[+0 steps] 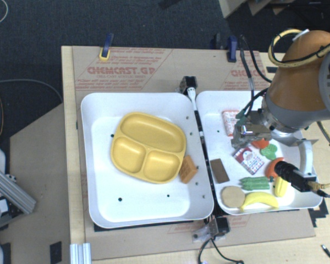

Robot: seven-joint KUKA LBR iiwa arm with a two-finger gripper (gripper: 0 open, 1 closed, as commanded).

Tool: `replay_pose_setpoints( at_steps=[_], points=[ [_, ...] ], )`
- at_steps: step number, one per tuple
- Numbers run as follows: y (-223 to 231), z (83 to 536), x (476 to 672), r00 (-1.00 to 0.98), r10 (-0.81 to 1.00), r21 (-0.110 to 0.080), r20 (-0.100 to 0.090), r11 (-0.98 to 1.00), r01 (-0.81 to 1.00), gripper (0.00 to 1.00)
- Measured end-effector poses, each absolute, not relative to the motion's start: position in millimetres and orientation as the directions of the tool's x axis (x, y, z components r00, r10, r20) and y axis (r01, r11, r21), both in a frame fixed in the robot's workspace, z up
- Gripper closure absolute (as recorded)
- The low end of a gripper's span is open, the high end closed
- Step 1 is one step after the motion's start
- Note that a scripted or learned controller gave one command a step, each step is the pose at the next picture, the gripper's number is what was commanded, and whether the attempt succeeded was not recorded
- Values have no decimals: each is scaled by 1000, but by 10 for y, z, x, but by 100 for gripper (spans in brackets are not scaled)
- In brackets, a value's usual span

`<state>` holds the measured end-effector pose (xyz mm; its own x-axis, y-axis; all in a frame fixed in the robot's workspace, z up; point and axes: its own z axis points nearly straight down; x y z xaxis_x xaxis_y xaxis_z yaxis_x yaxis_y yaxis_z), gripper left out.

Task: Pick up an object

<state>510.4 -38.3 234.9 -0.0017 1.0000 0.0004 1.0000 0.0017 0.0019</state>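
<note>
The arm (300, 70) reached in from the right and stood over the right bin (209, 106), with the gripper (246, 136) low among the clutter at the bin's middle. That placement suited a pick from the crowded side, where most of the small items lay. Whether the fingers were open or closed could not be told; the wrist body covered them from above, and nothing could be seen held between them.

Likely candidates lay close by. A red-and-white packet (249, 159) sat just below the gripper, touching or nearly touching it. A second packet (230, 122) lay just to its left, partly cut off by the gripper housing. A red item (260, 144) and a green item (268, 151) lay at its right, their shapes too small to identify. Which of these was the target could not be judged.

Nearer the front wall were a brown block (219, 171), a tan disc (231, 196), a banana (259, 201) and green beans (255, 182).

The left bin (93, 164) held a yellow tray (147, 146), with a brown piece (188, 169) touching its right edge; both were well apart from the gripper.
</note>
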Motion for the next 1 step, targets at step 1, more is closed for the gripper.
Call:
replay_pose_setpoints(
  at_steps=[1],
  points=[
    [-306, 2252, 5165, -1, 1000, -2, 0, 1, 1000, 100]
  ],
)
